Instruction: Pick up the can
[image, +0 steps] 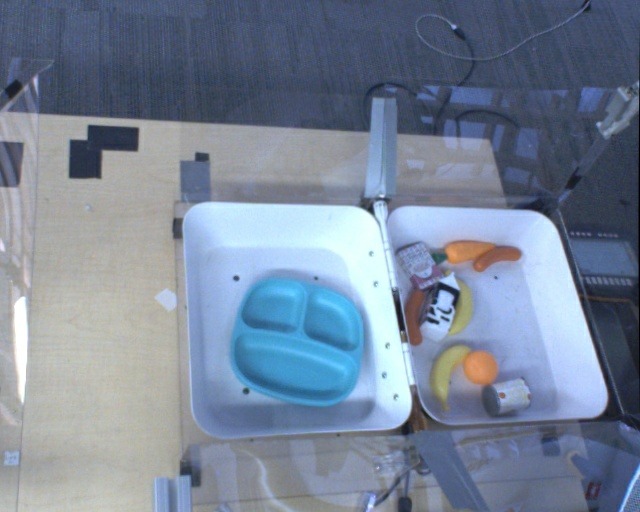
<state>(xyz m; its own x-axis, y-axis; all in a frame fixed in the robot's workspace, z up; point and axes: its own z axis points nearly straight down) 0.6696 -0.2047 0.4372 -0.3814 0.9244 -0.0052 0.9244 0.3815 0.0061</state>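
Since it lies on its side in the right bin's (575, 300) near corner, beside the orange (480, 367), the can (506, 396) looks light, rigid, slick; grip across its round body.

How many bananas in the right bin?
2. One banana lies near the front of the right bin, touching the orange. The other banana is mid-bin, partly under a black-and-white packet. More could be hidden under the clutter.
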